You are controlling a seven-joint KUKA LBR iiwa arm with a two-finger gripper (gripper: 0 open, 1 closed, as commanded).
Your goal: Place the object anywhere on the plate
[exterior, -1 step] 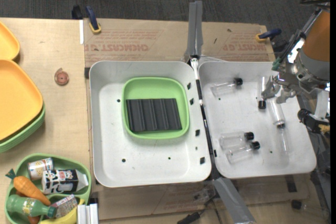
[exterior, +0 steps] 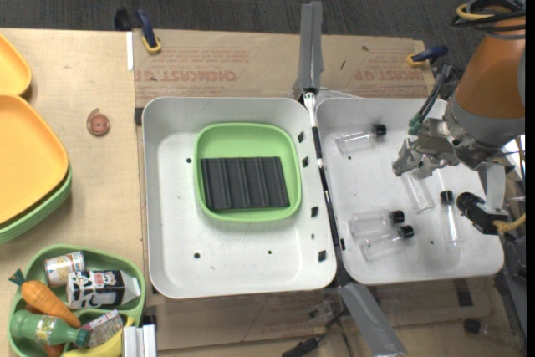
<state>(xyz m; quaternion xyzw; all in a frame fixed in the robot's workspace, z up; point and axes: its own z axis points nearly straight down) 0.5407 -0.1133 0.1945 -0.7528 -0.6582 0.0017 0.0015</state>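
Gripper (exterior: 416,161) is hovering over right white bin (exterior: 493,259) w/ clear plastic vials (exterior: 384,234); finger state unreadable. Arm needs centring over one vial before descending; green square plate (exterior: 247,140) is waiting in left bin.

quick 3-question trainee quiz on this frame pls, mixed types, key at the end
1. True or false: the green plate sits in the left bin.
2. What lies on the plate? A) a clear vial B) a dark ridged slab C) a carrot
3. Which bin holds the clear vials, and where is the gripper?

Key
1. True.
2. B.
3. The right bin; the gripper is over that bin, above the vials near its right side.
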